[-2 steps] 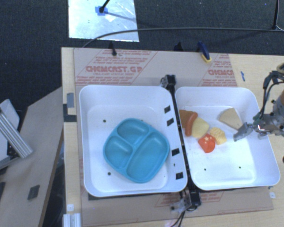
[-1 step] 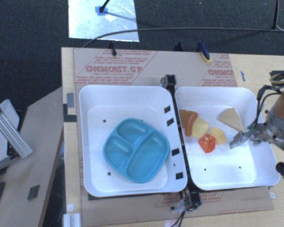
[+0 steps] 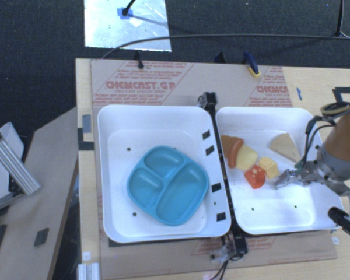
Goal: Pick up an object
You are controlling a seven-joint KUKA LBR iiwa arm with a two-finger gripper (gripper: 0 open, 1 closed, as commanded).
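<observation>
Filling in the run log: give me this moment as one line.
gripper: low in right bin, nothing seen held | nearest: red toy food | left bin: blue divided plate

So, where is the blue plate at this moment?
The blue plate lies in the left bin of the camera view, near its middle. The food pieces and the tool are in the right bin, apart from it.
</observation>
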